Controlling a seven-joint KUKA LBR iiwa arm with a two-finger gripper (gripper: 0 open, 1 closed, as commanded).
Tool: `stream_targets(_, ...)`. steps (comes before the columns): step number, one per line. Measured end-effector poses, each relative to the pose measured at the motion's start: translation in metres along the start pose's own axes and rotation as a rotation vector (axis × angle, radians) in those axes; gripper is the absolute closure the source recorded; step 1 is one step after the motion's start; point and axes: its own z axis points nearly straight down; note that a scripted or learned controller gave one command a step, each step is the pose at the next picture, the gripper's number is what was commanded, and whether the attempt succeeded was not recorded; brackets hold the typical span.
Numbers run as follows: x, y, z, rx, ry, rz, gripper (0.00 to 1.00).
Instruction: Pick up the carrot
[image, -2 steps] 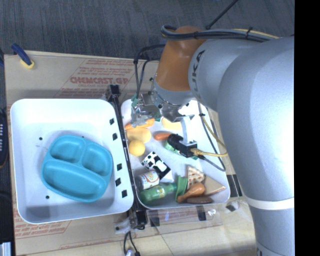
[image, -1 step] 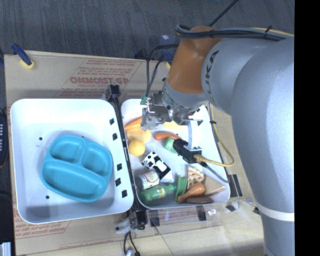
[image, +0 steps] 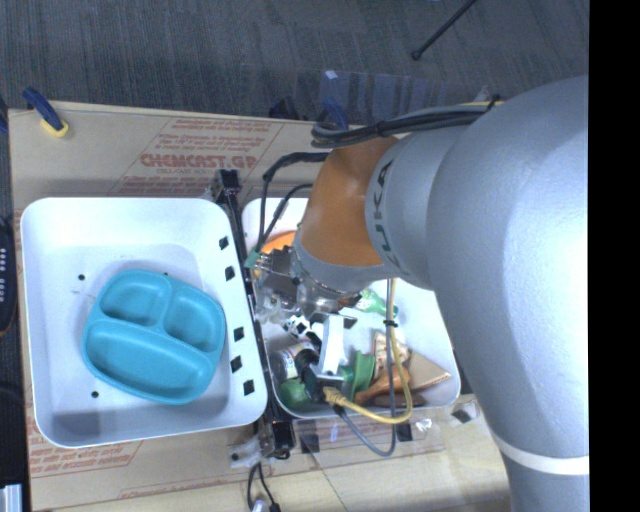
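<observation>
An orange sliver that looks like the carrot (image: 277, 242) peeks out at the far left of the right bin (image: 448, 340), mostly hidden under the arm's orange band. My gripper (image: 287, 312) is down in the right bin just in front of that orange piece, near the bin's left wall. The wrist hides most of what lies below it.
The left bin (image: 60, 230) holds a blue divided plate (image: 153, 335). In the right bin's near part lie a green object (image: 359, 375) and a brown wedge-shaped piece (image: 425, 374). A row of black clips (image: 236, 300) runs along the wall between the bins.
</observation>
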Motion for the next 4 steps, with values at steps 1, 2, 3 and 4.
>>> stream_targets(1,0.0,0.0,-0.009,0.007,-0.002,-0.009,1.0)
stream_targets(2,-0.01,0.008,-0.039,-0.007,0.003,0.365,1.0)
stream_targets(3,-0.04,0.001,-0.071,-0.004,0.005,0.769,1.0)
stream_targets(4,-0.014,-0.032,-0.077,0.003,0.003,0.954,1.0)
